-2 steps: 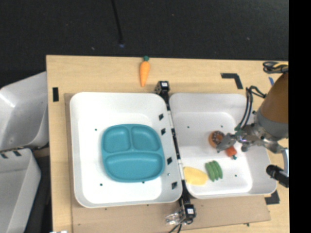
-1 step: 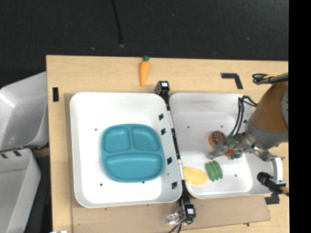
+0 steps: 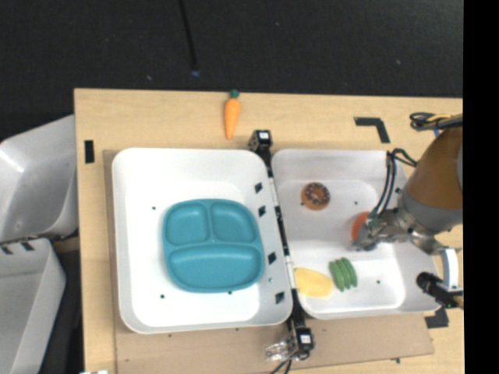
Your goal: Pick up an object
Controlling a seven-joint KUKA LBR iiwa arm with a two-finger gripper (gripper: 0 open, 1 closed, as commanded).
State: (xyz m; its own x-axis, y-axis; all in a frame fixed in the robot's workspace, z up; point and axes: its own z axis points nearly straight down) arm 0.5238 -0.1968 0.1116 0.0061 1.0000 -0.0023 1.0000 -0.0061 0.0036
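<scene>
The right bin [image 3: 366, 170] holds a brown chocolate doughnut [image 3: 315, 195], a yellow piece [image 3: 313, 282], a green ridged piece [image 3: 342, 273] and a red-orange object [image 3: 359, 225]. My gripper [image 3: 368, 237] reaches in from the right and is low in this bin, right against the red-orange object, which it partly covers. The grey wrist and orange band sit behind it at the right edge. The doughnut lies up and left of the gripper, the green piece just below it.
The left bin [image 3: 132, 209] carries a blue divided plate [image 3: 212, 245]. A toy carrot [image 3: 231, 115] lies on the wooden bench above the bins. Small black clips line the wall between the two bins. Cables run along the arm.
</scene>
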